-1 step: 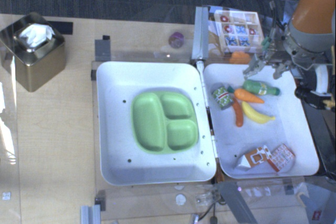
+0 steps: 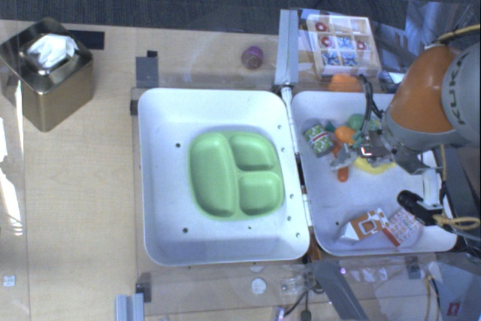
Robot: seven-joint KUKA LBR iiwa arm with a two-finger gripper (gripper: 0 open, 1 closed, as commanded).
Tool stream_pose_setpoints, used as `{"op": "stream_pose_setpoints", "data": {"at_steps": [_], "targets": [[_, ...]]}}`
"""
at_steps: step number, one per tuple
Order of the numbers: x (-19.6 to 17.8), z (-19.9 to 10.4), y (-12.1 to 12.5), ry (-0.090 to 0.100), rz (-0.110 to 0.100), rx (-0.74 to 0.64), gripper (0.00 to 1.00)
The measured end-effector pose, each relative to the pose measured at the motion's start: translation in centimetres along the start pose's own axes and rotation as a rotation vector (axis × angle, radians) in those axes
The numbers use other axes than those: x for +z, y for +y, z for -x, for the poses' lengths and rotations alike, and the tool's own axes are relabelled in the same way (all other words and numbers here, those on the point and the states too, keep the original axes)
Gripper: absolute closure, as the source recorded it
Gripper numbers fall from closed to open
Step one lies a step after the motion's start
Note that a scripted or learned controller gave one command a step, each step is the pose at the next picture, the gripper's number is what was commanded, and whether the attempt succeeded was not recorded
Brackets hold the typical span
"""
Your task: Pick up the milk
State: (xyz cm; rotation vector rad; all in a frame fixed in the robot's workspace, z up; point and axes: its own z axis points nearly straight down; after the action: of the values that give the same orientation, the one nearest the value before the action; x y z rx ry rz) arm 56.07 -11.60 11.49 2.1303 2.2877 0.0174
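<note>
The grey arm [image 2: 436,98] reaches in from the right, its hand [image 2: 359,150] lowered and pointing left.

My arm [image 2: 451,98] was a thick, rounded grey shell, part of a dark maker's name lettered along its side, with a broad glossy orange band [image 2: 419,90] wrapped above the wrist. Thin black cables [image 2: 368,105] ran down to my small metal gripper [image 2: 359,149].
</note>
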Motion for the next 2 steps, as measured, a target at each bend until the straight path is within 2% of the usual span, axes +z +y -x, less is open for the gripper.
{"op": "stream_pose_setpoints", "data": {"at_steps": [1,2], "targets": [[1.1,1.7,5.3,-0.012,0.021,-0.218,0.00],[-2.3,3.1,-1.3,0.004,-0.010,-0.337,0.00]]}}
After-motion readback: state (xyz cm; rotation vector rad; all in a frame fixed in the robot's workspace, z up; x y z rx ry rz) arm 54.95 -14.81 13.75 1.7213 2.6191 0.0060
